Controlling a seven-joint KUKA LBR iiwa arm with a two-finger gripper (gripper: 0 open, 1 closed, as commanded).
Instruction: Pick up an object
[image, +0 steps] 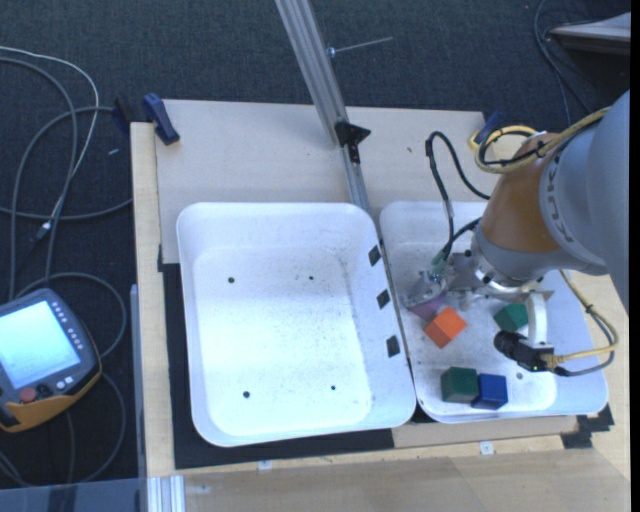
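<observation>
In the right bin (400, 240) lie an orange block (446, 326), a pinkish-purple block (427, 308) just left of it, a dark green block (460, 384), a blue block (491, 390) and a green block (512, 316) partly under the wrist. My gripper (430, 288) reaches in from the right, low over the bin, with its tips right above the pinkish-purple block and close to the orange one. The wrist body hides part of the fingers, and I see nothing held between them.
The left bin (200, 240) lies beside the right one, with black clips (382, 298) along the shared rim. A metal pole (320, 80) slants in from the top. A black cable (440, 185) loops over the right bin. A teach pendant (40, 355) rests at the far left.
</observation>
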